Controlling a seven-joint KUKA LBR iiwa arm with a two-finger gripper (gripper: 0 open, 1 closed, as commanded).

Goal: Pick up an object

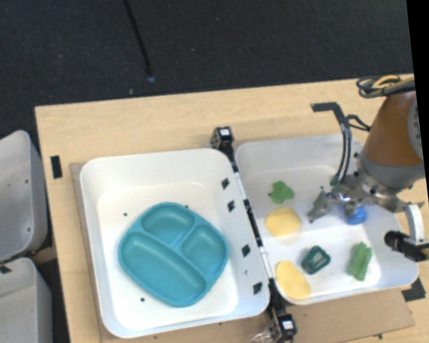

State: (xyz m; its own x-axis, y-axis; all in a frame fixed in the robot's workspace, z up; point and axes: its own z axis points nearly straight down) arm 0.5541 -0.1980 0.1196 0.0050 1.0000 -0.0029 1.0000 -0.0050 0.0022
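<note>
Grey two-finger gripper (pixel 333 200) is low in the right white bin (pixel 305 153), fingers spread, nothing between them. Small blue round object (pixel 356 214) sits just beside it at 4 o'clock, touching or not, can't tell. Yellow rounded lump (pixel 283 223) at 8 o'clock, green leafy piece (pixel 281 191) at 10. Judgement: pick not done; close and lift still left. Teal divided plastic plate (pixel 173 252) sits in the left bin (pixel 99 241).
</note>
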